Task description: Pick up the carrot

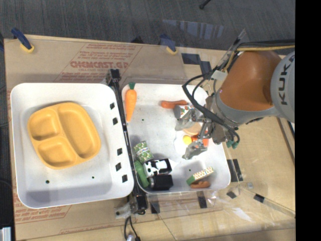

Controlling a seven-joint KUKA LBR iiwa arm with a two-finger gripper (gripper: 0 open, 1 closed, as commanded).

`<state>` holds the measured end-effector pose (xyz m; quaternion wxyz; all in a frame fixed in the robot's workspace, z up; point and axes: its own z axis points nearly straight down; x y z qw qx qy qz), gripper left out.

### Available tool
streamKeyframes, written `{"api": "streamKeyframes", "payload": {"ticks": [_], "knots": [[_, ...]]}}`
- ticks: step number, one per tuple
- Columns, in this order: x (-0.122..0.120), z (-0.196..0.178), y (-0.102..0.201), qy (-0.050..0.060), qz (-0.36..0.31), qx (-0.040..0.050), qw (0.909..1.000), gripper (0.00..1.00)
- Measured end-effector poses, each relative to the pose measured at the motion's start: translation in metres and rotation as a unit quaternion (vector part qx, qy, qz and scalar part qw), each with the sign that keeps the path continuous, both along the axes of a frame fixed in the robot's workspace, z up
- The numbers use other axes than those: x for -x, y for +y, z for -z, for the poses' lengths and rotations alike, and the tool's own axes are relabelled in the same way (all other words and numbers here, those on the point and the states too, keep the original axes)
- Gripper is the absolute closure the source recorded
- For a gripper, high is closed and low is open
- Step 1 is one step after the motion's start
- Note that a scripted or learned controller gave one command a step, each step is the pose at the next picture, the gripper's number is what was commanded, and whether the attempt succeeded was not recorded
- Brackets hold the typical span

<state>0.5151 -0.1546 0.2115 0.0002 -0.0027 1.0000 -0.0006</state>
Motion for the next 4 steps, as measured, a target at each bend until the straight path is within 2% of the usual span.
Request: {"api": "streamKeyframes", "payload": {"ticks": [1, 2, 3, 4], "knots": [[-0.042, 0.078, -0.040, 0.002, -0.049, -0.0012, 0.9988, 0.00], [-0.072, 0.117, -0.054, -0.004, -0.146, 0.0009, 0.9893, 0.00], [-0.075, 0.105, -0.052, -0.008, -0.150, 0.0025, 0.9887, 1.00], [-0.132, -0.008, -0.019, -0.007, -0.045, 0.0009, 0.9990, 1.00]]}}
